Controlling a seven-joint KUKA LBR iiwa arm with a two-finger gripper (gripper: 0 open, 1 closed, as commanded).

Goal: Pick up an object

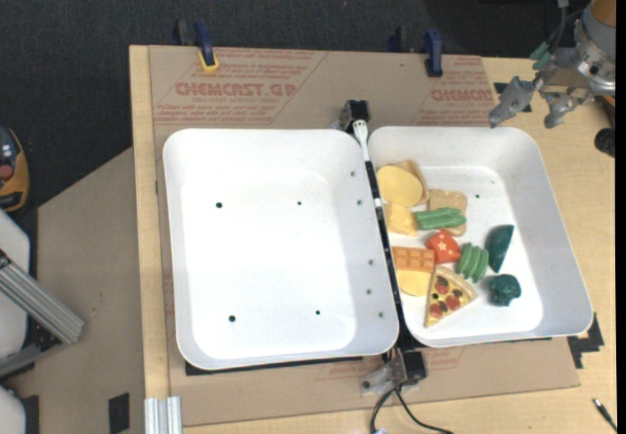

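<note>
The right bin (548,217) holds a pile of toy food along its left side. In it are a round yellow piece (399,186), a tan cracker (448,199), a green bean pod (439,219), a red tomato (443,245), an orange waffle (411,258) and a pizza slice (448,298). A ribbed green piece (472,261), a dark green pepper (499,244) and a dark green broccoli (504,289) lie further right. My gripper (531,113) hangs open above the bin's far right corner, away from the food, with nothing between its fingers.
The left bin (196,227) adjoins the right one along a black hinge strip (377,217). Both stand on a brown board (293,85) held by two blue clamps (204,43). A cable (411,417) trails off the front edge.
</note>
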